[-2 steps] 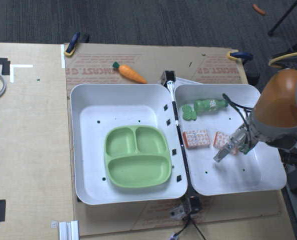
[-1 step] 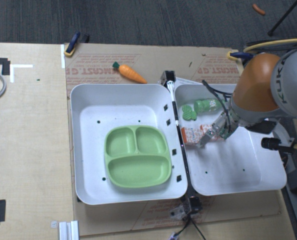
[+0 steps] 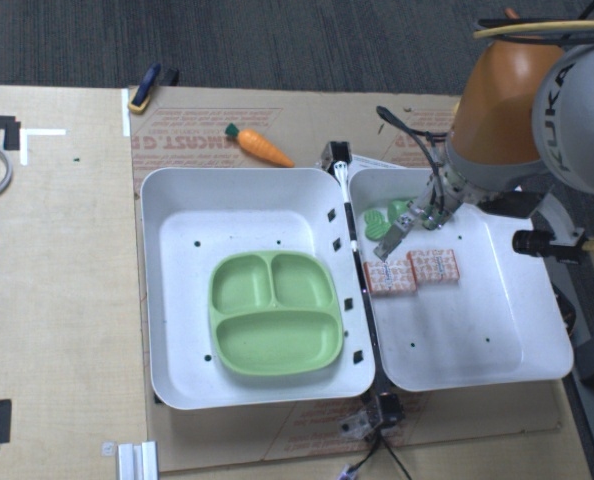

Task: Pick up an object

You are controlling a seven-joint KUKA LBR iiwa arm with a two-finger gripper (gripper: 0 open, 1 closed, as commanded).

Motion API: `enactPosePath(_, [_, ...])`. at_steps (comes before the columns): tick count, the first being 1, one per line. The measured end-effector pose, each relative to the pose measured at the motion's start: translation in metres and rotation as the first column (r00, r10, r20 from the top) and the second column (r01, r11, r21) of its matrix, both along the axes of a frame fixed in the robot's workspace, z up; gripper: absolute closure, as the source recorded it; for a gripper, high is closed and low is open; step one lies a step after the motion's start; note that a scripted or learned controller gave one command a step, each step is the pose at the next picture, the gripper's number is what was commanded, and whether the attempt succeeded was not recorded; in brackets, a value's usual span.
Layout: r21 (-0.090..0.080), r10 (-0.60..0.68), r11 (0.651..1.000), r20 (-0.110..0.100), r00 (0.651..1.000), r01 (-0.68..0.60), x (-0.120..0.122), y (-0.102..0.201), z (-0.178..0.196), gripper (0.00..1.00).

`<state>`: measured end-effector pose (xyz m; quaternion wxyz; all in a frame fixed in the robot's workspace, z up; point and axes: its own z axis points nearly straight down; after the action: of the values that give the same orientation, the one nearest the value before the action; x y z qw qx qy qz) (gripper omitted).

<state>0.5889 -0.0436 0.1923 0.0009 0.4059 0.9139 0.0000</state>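
Camera view looks down on two white bins side by side on the bench, and from where I stand the action is all in the right bin (image 3: 497,338). The gripper (image 3: 409,224) hangs low over that bin's far-left corner, just above a small green object (image 3: 379,224) lying against the wall — whether the jaws are apart or closed I cannot tell; the wrist and cabling crowd them, and nothing is visibly caught between them.

Just near of the gripper lie two small boxes touching each other, the left box (image 3: 389,276) and the right box (image 3: 434,267), both with reddish printed faces. They look like light cardboard cartons — stiff enough to take a squeeze, flat-sided, not slippery. I'd judge the better hold to be across the short width of one box, though with the pair touching, a finger would have to come down on the outer sides or nudge them apart first.

The green object looks thin, possibly soft plastic; tucked against the wall, it seems the more awkward pick.

In the left bin (image 3: 177,368) sits a green divided plate (image 3: 275,313), broad and shallow, poor for a narrow grip. A toy carrot (image 3: 259,145) lies on the bench beyond the bins.
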Motion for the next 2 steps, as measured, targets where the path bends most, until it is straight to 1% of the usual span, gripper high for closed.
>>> enactPosePath(1, [0.000,0.406,0.914,0.000,0.914,-0.406,-0.041,0.012,0.000,0.00])
enactPosePath(2, [-0.004,0.372,0.928,0.007,0.928,-0.372,-0.036,-0.049,-0.096,0.00])
